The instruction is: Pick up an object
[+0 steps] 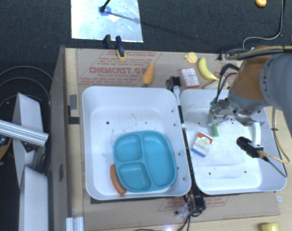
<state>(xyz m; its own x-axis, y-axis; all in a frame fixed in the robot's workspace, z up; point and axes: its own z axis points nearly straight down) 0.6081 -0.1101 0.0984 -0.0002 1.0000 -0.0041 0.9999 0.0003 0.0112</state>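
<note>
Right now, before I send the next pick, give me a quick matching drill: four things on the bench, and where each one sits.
Things:
1. blue divided plate
2. small carton
3. banana
4. hot dog

Places:
A. on the cardboard behind the right bin
B. left bin, middle
C. right bin, near the divider
D. left bin, by the plate's front-left edge

Pairs: 1-B, 2-C, 3-A, 4-D

Blue tray [145, 161], orange sausage [117, 180]

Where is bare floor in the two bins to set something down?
Left bin: bare behind the blue tray; its front is crowded by tray and sausage. Right bin: bare in front of the small carton; gripper crowds the back.
</note>
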